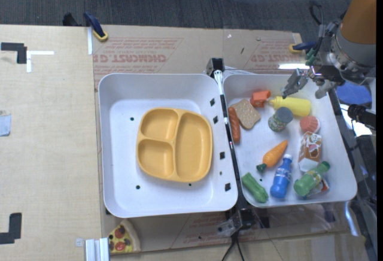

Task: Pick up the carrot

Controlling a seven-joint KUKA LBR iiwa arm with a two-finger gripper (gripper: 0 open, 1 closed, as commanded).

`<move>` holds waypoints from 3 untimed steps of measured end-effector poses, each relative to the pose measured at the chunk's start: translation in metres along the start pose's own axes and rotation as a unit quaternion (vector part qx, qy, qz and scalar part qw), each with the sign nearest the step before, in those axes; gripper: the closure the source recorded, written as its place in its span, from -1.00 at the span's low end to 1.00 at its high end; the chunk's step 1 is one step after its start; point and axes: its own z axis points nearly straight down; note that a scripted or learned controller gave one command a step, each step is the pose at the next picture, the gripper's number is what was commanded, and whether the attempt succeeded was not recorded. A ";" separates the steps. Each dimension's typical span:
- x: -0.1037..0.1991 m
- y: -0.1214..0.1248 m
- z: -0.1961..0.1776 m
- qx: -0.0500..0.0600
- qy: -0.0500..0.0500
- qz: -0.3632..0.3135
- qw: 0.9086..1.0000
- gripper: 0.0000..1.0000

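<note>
Pincer of mine hangs open and empty over the right bin's far edge, near the yellow bottle, while the carrot lies untouched mid-bin, so the whole pick remains.

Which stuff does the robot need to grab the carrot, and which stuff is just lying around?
Needed for the job:
carrot
gripper
right bin

Just lying around:
yellow plate
left bin
bread slice
blue bottle
sausage
yellow squeeze bottle
</note>
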 end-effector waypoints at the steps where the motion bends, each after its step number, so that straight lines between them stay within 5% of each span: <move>1: 0.007 -0.052 0.126 0.000 0.000 -0.026 1.000 -1.00; 2: 0.014 -0.064 0.179 0.000 0.001 -0.020 1.000 -1.00; 3: 0.013 -0.063 0.170 -0.001 0.000 -0.018 1.000 1.00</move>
